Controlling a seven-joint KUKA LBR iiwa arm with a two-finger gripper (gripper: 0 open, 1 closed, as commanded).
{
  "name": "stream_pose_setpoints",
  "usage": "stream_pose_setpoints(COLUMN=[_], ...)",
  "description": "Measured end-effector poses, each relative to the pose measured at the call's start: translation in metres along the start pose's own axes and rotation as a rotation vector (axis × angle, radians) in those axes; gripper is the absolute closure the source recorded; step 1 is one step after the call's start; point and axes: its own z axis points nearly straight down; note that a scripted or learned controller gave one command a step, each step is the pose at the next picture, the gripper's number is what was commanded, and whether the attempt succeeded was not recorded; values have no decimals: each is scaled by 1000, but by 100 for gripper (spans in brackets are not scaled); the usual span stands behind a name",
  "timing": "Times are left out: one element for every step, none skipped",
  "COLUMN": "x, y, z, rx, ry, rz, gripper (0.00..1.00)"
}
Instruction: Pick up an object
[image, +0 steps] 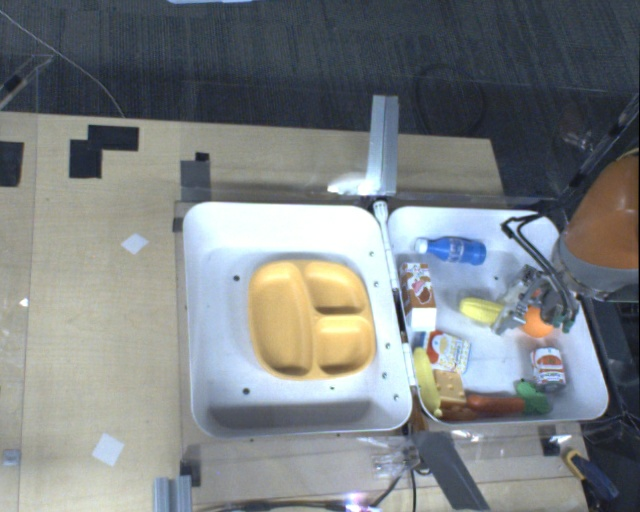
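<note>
The right bin (590, 400) holds several small items. A blue bottle (450, 250) lies at its back and a yellow oblong piece (481, 311) in the middle. An orange ball (540, 323) sits just right of that piece. My gripper (526, 304) hangs low between the yellow piece and the orange ball, close above both. The grey wrist and orange band (605, 225) rise to the right and hide part of the bin's right side. I cannot make out anything held.
In the right bin there are also a brown packet (416, 283), a white box (422, 320), a red-and-white packet (449, 350), a banana (425, 378), a reddish sausage (490, 405), a green piece (533, 397) and a small can (548, 368). The left bin (215, 330) holds a yellow divided tray (308, 316).
</note>
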Motion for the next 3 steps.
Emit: stream_pose_setpoints(x=[-8, 17, 23], y=[52, 85, 92], z=[-109, -158, -101], rx=[-1, -2, 6], ry=[10, 17, 23], rz=[8, -264, 324], gripper=[100, 100, 100])
